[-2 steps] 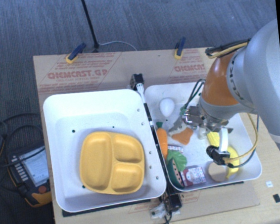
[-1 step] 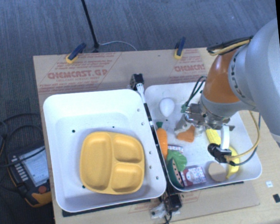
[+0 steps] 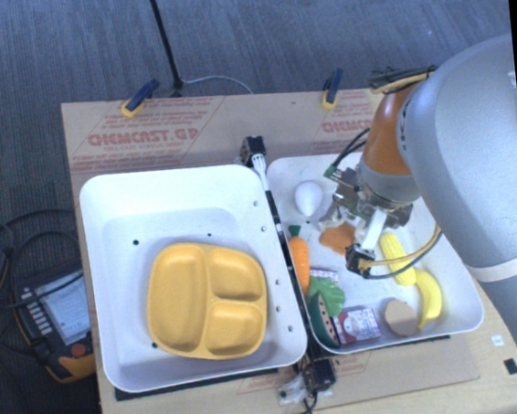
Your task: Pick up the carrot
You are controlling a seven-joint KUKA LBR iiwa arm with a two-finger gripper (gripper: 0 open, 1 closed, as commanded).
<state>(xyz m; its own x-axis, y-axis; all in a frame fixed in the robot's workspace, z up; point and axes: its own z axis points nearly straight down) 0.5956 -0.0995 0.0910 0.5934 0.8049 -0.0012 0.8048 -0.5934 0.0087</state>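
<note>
Board [image 3: 145,135] print "CHEMCAST GP" upper left; upper-right copy cut by arm [image 3: 474,160]. Carrot [image 3: 299,260] centre frame. Gripper [image 3: 351,215] state: can't tell.

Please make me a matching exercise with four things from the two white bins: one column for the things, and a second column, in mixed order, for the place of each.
Things
1. yellow divided plastic tray
2. orange tapered carrot
3. white smooth egg
4. yellow curved banana

Places
A. right bin, towards the top of the view
B. left bin, in its middle
C. right bin, by its right wall, towards the bottom of the view
D. right bin, along its left wall

Pairs: 1-B, 2-D, 3-A, 4-C
</note>
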